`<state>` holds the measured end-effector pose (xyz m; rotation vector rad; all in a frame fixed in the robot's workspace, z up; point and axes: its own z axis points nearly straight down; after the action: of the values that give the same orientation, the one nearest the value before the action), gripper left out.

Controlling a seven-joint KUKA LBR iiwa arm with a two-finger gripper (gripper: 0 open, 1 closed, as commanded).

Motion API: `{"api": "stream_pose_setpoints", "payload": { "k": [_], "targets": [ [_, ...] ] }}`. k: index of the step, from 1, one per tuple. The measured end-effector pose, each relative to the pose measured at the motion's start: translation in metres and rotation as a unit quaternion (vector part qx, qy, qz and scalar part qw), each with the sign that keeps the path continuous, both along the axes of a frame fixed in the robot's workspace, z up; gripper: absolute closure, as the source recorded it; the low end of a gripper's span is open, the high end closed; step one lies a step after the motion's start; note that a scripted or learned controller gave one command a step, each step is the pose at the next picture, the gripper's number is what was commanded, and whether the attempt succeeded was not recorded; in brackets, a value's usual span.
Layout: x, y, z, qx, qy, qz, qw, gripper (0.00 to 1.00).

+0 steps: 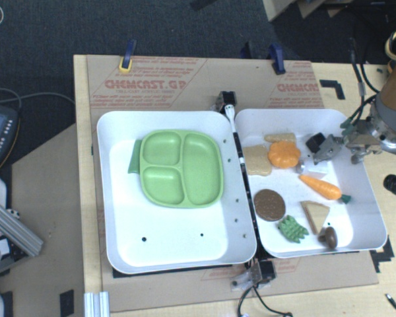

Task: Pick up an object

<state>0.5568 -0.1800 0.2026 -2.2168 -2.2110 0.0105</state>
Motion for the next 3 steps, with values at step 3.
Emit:
{"api": "stream_pose_setpoints", "payload": {
  "k": [3],
  "targets": [
    [-0.009,0.004,-0.091,-0.0001,-0.003,0.001,1.0,0.0]
  ]
}}
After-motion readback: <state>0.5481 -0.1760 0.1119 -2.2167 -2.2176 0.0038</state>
